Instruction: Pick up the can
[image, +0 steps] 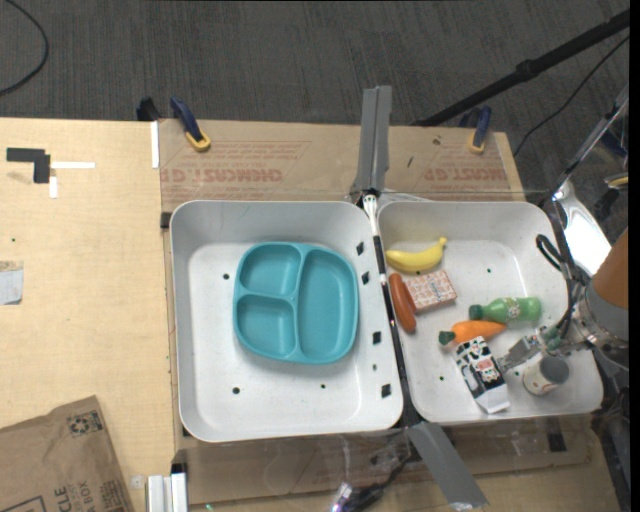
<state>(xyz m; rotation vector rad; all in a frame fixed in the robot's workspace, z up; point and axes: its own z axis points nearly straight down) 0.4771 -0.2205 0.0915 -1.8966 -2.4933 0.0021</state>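
Observation:
A small grey, round-topped cylinder (547, 376) that looks like the can stands near the front right corner of the right bin (470, 225). My gripper (530, 354) hangs low over that corner, touching or just above the cylinder's upper left side. The grey arm with its orange band (608, 268) comes in from the right edge. Wrist parts hide the place where the gripper meets the cylinder, so I cannot tell whether anything is held.
In the right bin lie a banana (416, 256), a red sausage (402, 302), a pink patterned box (432, 291), a green bottle (508, 310), a carrot (474, 330) and a white labelled carton (481, 373) just left of the gripper. The left bin (200, 330) holds a teal divided plate (297, 302).

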